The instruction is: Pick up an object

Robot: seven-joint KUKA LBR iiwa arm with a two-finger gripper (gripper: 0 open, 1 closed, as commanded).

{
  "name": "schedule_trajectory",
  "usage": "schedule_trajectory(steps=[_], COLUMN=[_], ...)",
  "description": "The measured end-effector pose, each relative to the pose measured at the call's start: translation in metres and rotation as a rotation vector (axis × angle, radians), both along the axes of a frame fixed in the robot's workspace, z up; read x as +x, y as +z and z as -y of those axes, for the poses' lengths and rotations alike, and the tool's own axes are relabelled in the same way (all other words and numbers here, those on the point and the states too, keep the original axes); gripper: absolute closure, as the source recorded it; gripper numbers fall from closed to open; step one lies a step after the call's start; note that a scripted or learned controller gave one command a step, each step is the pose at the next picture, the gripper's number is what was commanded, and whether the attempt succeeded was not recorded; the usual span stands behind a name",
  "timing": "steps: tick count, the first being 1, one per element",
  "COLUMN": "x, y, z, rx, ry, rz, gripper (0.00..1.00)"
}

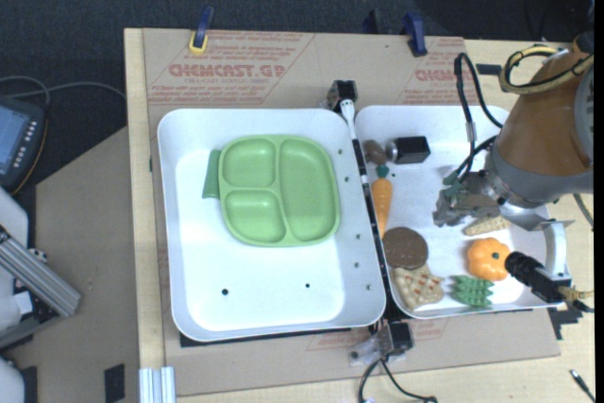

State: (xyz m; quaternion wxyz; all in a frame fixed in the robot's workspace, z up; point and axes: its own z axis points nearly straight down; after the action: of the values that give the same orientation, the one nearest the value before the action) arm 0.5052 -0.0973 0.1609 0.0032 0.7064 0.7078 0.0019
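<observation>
End effector (460, 204) near "CHEMCAST" board (226, 69)

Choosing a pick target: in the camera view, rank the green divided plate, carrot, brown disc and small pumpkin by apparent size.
1. Green divided plate, by far the largest.
2. Brown disc.
3. Carrot and small pumpkin look too close in area to rank; the carrot is longer but thinner.

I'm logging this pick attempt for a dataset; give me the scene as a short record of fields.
left bin: holds a green divided plate
right bin: carrot, brown disc, waffle piece, orange pumpkin, green toy, small black block
gripper: low over the right bin, near its middle
grasp: finger state unclear; nothing seen held
</observation>
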Motion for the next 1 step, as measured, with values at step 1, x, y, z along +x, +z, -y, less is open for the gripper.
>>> schedule_trajectory(steps=[1], x=[-0.0021], y=[0.0432], z=[0.0005], rx=[0.000], ry=[-0.001], rz=[-0.002], gripper=[1.00])
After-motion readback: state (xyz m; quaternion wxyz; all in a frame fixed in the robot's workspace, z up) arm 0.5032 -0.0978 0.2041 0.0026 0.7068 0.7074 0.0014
